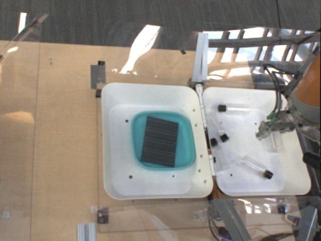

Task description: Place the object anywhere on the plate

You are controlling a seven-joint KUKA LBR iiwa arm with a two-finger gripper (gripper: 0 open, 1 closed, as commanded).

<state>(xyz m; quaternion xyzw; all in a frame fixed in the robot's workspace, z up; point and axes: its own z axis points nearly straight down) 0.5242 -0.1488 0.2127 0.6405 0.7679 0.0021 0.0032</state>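
A teal plate (186, 134) sits in the middle of the left bin (115, 182). A dark ribbed rectangular pad (160, 141) lies flat on the plate, slightly tilted. My gripper (269, 131) hangs over the right side of the right bin (296, 185), far from the plate. Just below it lies a clear tube (275, 143), and I cannot tell whether they touch. Other clear tubes with black caps lie in that bin, one at the top (233, 108) and one at the lower right (257, 167).
Two small black-capped pieces (223, 137) (213, 141) lie near the right bin's left wall. A metal rail (201, 56) stands behind the seam between the bins. Cables (276, 82) hang beside the arm at the right.
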